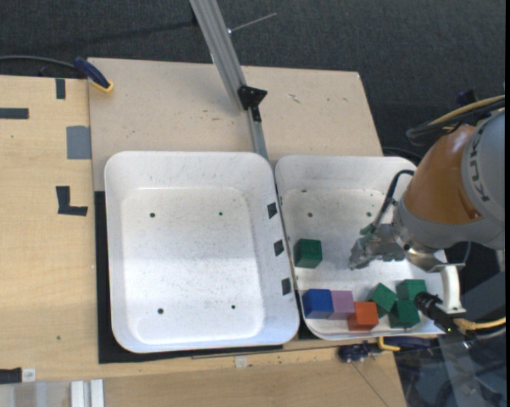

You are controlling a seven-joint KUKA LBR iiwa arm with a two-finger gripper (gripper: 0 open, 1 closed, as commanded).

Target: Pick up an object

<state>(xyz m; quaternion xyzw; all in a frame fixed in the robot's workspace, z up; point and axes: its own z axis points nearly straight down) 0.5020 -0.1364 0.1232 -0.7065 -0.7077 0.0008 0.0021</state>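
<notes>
Gripper [367, 251] low in right bin [340, 176], right of frame; finger state unclear. Green cube [308, 253] sits apart to its left. Other blocks [365, 305] cluster along lower wall, harder to grasp.

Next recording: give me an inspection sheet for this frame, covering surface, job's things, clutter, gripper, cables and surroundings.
Surface: wooden bench bearing left bin and right bin, side by side.
Job's things: all in the right bin: lone green block mid-bin; along the near wall, blue block, purple block, orange block and a cluster of green blocks.
Clutter: blue and yellow tool at the bench's far edge; tape marks.
Gripper: gripper low over the right bin, apart from the blocks; nothing seen held.
Cables: black cable at far left; yellow cable near the arm.
Surroundings: dark floor; metal rail.
</notes>
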